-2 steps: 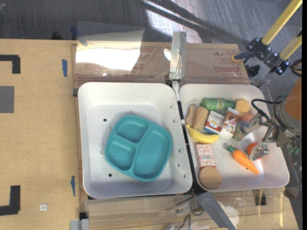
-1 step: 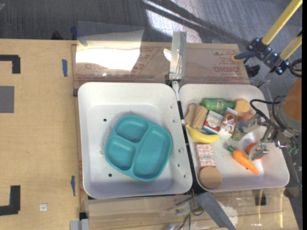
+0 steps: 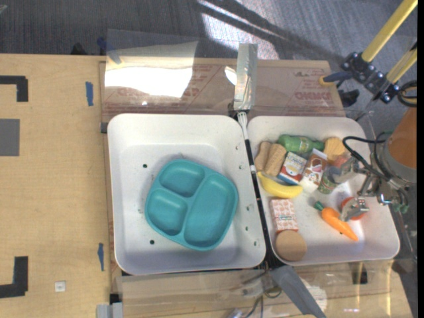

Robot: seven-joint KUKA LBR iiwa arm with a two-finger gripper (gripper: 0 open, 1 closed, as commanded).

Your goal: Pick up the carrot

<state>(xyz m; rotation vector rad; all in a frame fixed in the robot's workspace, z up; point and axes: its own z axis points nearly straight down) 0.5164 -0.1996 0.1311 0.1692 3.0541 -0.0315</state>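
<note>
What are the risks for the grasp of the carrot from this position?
1. The claw hovers at the carrot's upper right, not centred over it, so it may close on one end and the carrot may slip out.
2. The carrot lies at a slant, so fingers that meet it askew may push it aside.
3. The banana and small carton lie close on the left; a pushed carrot could roll against them.

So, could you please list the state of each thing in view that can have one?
carrot: lying flat on the right bin's floor, not held
gripper: low over the right bin, beside the carrot
teal tray: upright in the left bin, compartments bare
banana: lying flat
green bottle: on its side
</note>
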